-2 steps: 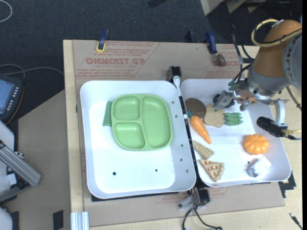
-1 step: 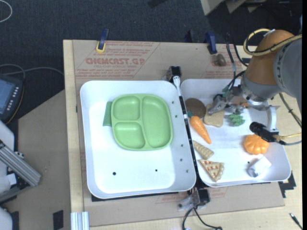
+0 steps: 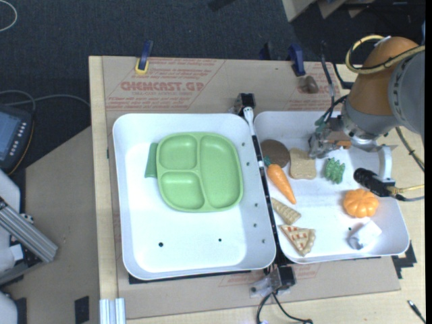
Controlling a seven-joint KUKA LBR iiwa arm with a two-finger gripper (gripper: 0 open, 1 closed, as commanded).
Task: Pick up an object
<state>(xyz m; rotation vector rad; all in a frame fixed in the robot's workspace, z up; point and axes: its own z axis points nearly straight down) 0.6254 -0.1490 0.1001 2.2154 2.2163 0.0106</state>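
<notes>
The table is carrying two white bins side by side: the left bin is holding a green divided plate, while the right bin is holding the small things worth picking. The arm is reaching in from the right and hanging over the far part of the right bin, with the pincer sitting just above a tan cracker-like piece and beside a little green broccoli-like piece; whether the pincer is apart or together I cannot tell (its tips are too small and cluttered here). Going down in size among the candidates: an orange pumpkin is lying near the right wall, a carrot is leaning along the divider, a brown round disc is touching the carrot's top, and a pizza-slice piece is resting near the front edge. To do this step well, I judge the arm should be descending squarely over the nearest single thing, keeping clear of neighbours.
</notes>
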